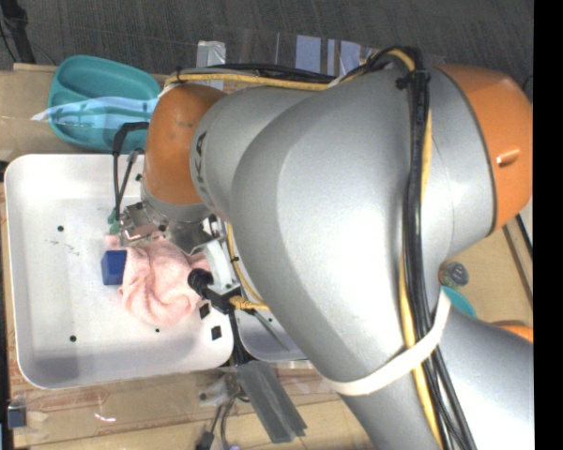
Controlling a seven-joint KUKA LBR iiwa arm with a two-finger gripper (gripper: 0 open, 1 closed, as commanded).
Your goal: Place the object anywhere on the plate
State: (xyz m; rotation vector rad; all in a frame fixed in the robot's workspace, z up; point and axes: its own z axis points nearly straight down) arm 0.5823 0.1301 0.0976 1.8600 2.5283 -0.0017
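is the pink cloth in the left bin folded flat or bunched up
Bunched up. The pink cloth lies in a crumpled heap with visible creases and rounded lumps on the floor of the left white bin, beside a small blue block.

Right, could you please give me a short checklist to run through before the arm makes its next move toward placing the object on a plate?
1. Gripper position: ok. The gripper is low over the left bin, at the pink cloth.
2. Object held between the fingers: cannot tell; the wrist hides them.
3. Which object is targeted: cannot tell. A blue block lies against the cloth's left edge, close to the gripper.
4. Plate located: not ok. I can pick out no plate; the arm covers the right bin.
5. Teal item beyond the bin's far edge: ok, apart from the gripper.
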